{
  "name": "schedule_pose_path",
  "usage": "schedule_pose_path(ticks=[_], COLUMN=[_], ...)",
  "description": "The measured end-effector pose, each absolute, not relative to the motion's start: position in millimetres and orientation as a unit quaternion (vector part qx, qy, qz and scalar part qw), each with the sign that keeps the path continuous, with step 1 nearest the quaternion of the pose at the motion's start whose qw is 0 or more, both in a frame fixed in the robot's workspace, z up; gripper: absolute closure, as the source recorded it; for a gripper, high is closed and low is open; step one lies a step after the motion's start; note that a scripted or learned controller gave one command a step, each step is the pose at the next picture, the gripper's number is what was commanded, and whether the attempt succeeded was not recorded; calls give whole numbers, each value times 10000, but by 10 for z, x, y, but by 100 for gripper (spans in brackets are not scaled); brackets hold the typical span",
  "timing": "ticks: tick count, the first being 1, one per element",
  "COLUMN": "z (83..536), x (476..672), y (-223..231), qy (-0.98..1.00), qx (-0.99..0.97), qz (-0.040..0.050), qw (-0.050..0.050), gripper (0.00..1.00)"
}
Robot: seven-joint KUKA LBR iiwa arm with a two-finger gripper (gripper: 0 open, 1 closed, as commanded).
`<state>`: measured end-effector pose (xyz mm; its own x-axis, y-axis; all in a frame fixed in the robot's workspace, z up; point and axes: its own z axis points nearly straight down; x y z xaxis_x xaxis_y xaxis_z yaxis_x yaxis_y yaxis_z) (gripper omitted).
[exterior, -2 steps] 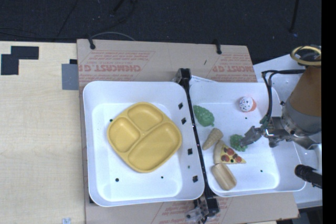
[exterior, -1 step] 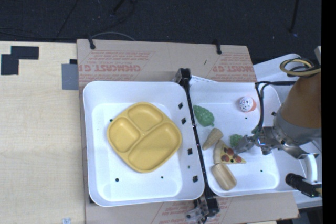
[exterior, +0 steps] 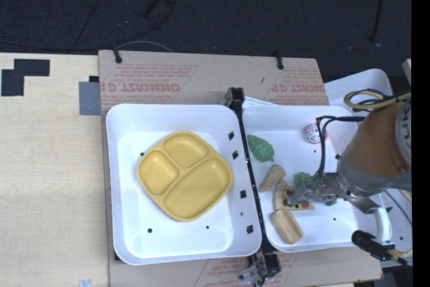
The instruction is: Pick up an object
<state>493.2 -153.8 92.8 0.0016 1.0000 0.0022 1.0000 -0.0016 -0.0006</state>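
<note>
In the right-hand shallow white bin (exterior: 336,138), low among a cluster of small objects, sits the arm's two-finger gripper (exterior: 300,199), and whether it is spread or pressed together I cannot tell, since its tip blurs into the clutter beneath it. Nothing can be seen held by it. The nearest candidates for picking are a curved pale-yellow banana-shaped toy (exterior: 279,193) touching the tip, a small green leafy piece (exterior: 304,179) just above it, a tan bread-like wedge (exterior: 271,177) beside those, and a beige rounded loaf-shaped piece (exterior: 287,226) just below. A larger green lumpy toy (exterior: 261,148) lies apart toward the divider, and a small speckled white ball (exterior: 312,134) rests near the far wall. To do this step well, I judge the tip should settle squarely over one item, closing across its narrow width, not straddling two neighbours. The grey arm with its orange band (exterior: 376,148) covers the bin's right part, so anything there is hidden. The left bin (exterior: 127,212) holds a yellow three-compartment plastic tray (exterior: 185,175).
</note>
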Motion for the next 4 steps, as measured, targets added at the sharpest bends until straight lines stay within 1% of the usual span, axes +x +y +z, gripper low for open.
schedule_pose_path(ticks=[1,2,3,4], z=[1062,1485,2102,2086], x=[4953,4950,4920,4917], y=[-1534,-1572,-1544,-1547], qy=[-7064,-7075,-7078,-7071], qx=[-7078,-7067,-7064,-7071], qz=[-26,-1,-10,5], qw=[0,-1,-13,12], gripper=[100,100,100,100])
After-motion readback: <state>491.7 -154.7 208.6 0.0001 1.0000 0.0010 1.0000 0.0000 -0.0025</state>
